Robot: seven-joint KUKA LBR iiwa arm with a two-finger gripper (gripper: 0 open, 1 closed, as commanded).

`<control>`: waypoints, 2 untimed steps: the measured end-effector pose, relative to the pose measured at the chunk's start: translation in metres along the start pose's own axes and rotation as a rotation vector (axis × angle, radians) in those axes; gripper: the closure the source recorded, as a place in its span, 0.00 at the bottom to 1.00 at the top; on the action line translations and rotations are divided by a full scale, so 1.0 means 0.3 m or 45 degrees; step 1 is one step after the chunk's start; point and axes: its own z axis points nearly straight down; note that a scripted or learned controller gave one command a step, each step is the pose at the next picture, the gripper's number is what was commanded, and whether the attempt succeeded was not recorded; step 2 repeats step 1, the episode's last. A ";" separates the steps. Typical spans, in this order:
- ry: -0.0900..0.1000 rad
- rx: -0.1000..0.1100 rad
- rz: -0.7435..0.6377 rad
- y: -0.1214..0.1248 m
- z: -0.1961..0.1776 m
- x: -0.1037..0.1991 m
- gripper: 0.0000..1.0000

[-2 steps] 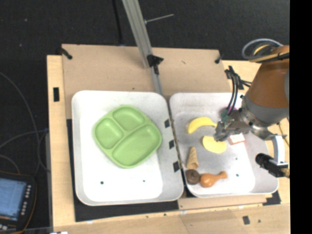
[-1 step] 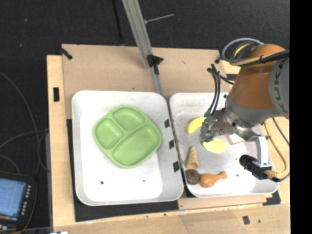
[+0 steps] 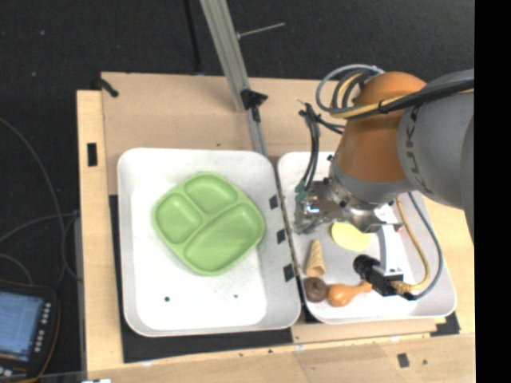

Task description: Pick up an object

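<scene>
Over the right bin (image 3: 427,308) (near a cone (image 3: 314,257)) hangs the pincer (image 3: 313,208), its state seemingly hidden, impossible to tell.

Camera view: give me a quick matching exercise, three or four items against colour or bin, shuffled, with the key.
Things:
1. divided plate
2. cone
3. pear-shaped toy
4. flat round piece

Descriptions:
A. pale yellow, right bin, just under the wrist
B. green, left bin
C. orange, near the right bin's front edge
D. tan, right bin, by its left wall

Pairs: 1-B, 2-D, 3-C, 4-A
</scene>
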 end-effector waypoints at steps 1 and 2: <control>0.000 -0.003 -0.001 0.004 -0.040 0.196 1.00; 0.000 -0.003 -0.001 0.004 -0.040 0.196 1.00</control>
